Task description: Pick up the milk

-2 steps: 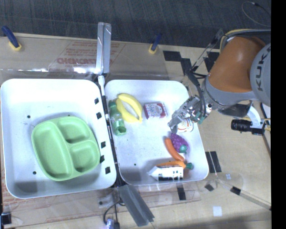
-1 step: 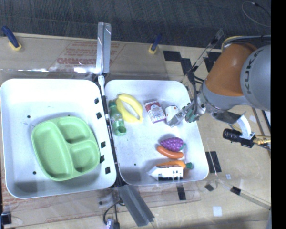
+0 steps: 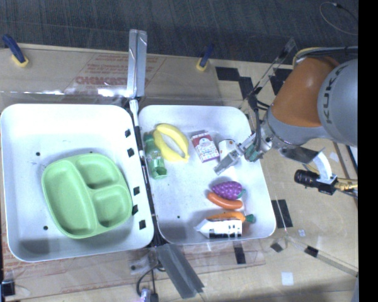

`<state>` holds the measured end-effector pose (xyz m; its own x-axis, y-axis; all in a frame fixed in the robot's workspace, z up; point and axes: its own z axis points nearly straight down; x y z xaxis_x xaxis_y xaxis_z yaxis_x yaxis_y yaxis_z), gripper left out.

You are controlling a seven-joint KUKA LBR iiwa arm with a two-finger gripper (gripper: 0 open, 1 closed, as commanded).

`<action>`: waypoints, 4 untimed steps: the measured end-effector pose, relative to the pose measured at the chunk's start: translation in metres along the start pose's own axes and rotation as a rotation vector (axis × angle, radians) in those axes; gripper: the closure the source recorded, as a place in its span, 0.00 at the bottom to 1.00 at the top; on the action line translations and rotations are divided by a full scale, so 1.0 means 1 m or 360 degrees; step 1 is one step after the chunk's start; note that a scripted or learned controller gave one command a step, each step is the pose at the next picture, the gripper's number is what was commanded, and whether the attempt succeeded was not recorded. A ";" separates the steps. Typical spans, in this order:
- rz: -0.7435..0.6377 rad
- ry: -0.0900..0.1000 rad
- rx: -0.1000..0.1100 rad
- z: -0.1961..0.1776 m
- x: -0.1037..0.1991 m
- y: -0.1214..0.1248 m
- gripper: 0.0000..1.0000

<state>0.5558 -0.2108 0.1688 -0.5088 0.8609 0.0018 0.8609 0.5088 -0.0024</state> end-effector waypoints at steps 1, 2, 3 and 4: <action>0.0476 0.0003 0.0003 0.079 0.092 0.012 0.00; 0.0303 -0.0001 -0.0003 0.077 0.069 0.043 0.00; 0.0063 -0.0005 -0.0005 -0.093 0.045 0.015 0.00; -0.0234 0.0001 0.0000 0.032 0.086 0.027 0.00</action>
<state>0.5355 -0.1228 0.1365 -0.6296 0.7769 0.0026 0.7769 0.6296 -0.0022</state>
